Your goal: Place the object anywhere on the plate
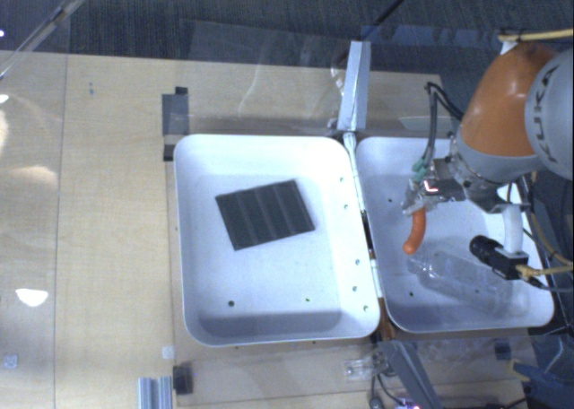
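1. Two shallow white bins sit side by side on the pale wooden worktop [99, 246], their inner edges touching.
2. The left bin [202, 308] holds one thing: a dark, ribbed, rectangular plate [265, 213], lying flat and slightly turned, left of the bin's middle.
3. The right bin [395, 300] holds one orange carrot-shaped object [414, 235], hanging almost upright near the bin's left wall, well apart from the plate.
4. One claw [425, 200] is closed on the top of that orange object, whose lower end is close to or touching the bin floor.
5. Behind it, one grey arm [504, 158] with its orange band [504, 111] reaches in from the right.
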Robot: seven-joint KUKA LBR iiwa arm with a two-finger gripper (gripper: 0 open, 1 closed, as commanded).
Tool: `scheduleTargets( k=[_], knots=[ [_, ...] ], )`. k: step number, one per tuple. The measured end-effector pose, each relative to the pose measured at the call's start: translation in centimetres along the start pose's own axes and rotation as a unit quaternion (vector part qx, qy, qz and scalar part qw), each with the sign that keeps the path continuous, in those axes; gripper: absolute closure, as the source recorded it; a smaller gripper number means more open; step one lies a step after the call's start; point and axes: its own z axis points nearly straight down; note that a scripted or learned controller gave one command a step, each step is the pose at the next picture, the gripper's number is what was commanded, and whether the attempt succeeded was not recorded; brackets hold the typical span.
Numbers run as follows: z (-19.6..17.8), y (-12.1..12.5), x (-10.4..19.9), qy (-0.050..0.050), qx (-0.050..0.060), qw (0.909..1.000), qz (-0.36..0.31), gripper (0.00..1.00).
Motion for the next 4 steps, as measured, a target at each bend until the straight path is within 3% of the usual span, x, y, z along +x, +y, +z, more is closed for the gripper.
scheduleTargets(
  k=[1,2,3,4],
  knots=[
    [-10.9,0.1,8.4,0.0,-0.001,0.9929,-0.119,1.0],
    [-24.2,-0.1,14.2,0.0,-0.002,0.986,-0.167,1.0],
    [-24.2,-0.1,14.2,0.0,-0.002,0.986,-0.167,0.0],
    [-24.1,0.7,11.8,0.0,-0.001,0.9998,-0.019,0.0]
  ],
)
